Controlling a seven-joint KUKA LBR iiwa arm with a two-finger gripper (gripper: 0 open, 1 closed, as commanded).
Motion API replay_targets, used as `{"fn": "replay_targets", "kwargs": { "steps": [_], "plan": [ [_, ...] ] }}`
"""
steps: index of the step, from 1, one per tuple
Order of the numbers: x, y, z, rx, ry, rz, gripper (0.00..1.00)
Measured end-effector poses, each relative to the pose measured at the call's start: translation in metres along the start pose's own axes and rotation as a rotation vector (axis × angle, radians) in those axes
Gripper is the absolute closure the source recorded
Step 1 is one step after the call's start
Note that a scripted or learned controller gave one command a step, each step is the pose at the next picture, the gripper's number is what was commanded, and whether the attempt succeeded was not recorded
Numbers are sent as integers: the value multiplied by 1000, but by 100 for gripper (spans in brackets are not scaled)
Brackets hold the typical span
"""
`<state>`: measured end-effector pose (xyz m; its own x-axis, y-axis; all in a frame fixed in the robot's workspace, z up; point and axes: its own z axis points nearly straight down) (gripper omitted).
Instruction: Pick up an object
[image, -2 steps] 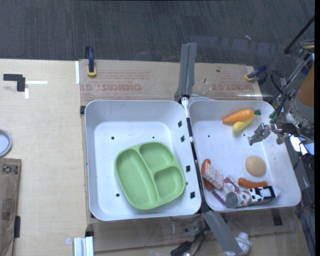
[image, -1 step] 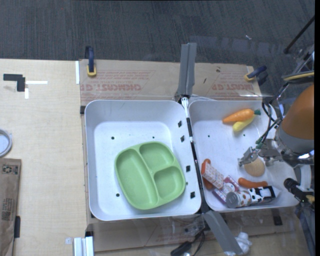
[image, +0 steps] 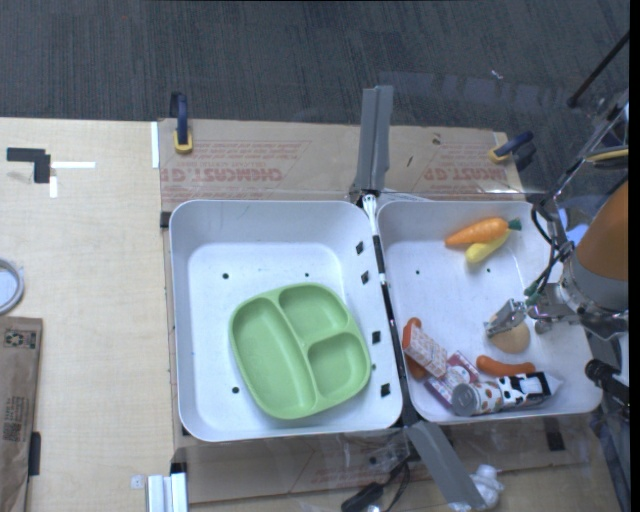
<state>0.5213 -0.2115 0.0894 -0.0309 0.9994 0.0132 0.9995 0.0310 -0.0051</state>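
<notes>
Starting at the left, one white bin (image: 185, 330) on the worktop (image: 80, 300) holds a single green divided plate (image: 300, 350) with three compartments, lying flat toward its near side. The second white bin (image: 440, 285) sits touching it on the right and carries the loose things: one orange carrot (image: 478, 231) at the far side with one small yellow piece (image: 481, 251) just beside it, one tan round object (image: 511, 340) near the middle right, and along the near wall a cluster of one red-and-white packet (image: 428, 352), one grey-capped can (image: 466, 397), one orange stick-shaped thing (image: 503, 366) and one black-and-white item (image: 527, 388). The end effector (image: 507, 319) hangs low over the tan object, whether touching it I cannot tell; whether it is spread or closed I also cannot tell.
</notes>
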Motion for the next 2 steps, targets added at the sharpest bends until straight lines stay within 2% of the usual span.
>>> {"fn": "replay_targets", "kwargs": {
  "steps": [1,2],
  "plan": [
    [41,-43,2,1,-11,144,0],
    [40,-43,-5,5,-11,146,100]
  ]
}}
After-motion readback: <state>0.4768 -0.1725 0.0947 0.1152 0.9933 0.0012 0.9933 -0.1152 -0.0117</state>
